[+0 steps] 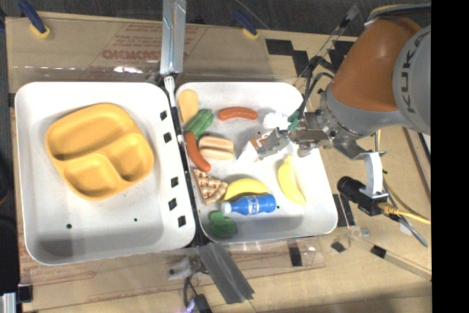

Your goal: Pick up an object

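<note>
My gripper (268,144) hangs low over the middle of the right bin (316,210), reaching in from the right. Just to its left lies a hot dog in a bun (216,148). A red sausage (238,113) lies behind it, and a small white piece (273,119) sits close to its far side. A yellow banana-like piece (291,182) lies just in front of the gripper. A small orange-and-white bit shows at the gripper's tip; I cannot tell whether it is gripped.
The right bin also holds a pale yellow roll (188,105), a green pickle (199,121), a thin red sausage (192,151), a waffle (209,189), a yellow banana (245,188), a blue bottle (250,205) and a green piece (222,223). In the left bin (33,231) is a yellow divided plate (99,150).
</note>
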Robot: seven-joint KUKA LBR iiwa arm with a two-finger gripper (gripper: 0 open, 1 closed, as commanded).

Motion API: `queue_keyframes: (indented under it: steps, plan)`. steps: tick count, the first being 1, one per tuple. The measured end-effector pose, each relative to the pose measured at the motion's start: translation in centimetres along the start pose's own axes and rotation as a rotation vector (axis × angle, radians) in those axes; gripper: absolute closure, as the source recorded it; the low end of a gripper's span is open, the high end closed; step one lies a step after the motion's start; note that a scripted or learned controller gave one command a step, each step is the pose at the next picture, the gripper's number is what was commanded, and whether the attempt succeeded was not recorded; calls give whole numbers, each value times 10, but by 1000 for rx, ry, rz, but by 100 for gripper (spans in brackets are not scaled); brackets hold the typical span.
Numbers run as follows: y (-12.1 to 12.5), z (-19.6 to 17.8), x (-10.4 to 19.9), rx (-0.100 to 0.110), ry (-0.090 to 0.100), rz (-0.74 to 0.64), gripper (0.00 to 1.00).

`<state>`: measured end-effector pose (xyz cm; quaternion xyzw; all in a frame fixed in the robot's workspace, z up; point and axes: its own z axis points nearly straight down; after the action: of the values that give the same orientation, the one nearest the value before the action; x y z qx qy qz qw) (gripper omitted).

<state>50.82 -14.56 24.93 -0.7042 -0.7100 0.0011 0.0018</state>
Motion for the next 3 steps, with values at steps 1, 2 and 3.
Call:
queue_keyframes:
  steps: [1,2,3]
  plan:
    - [-3,144,-61,8,2,209,0]
    - [17,157,-53,-3,0,592,0]
    - [17,148,-52,1,1,587,100]
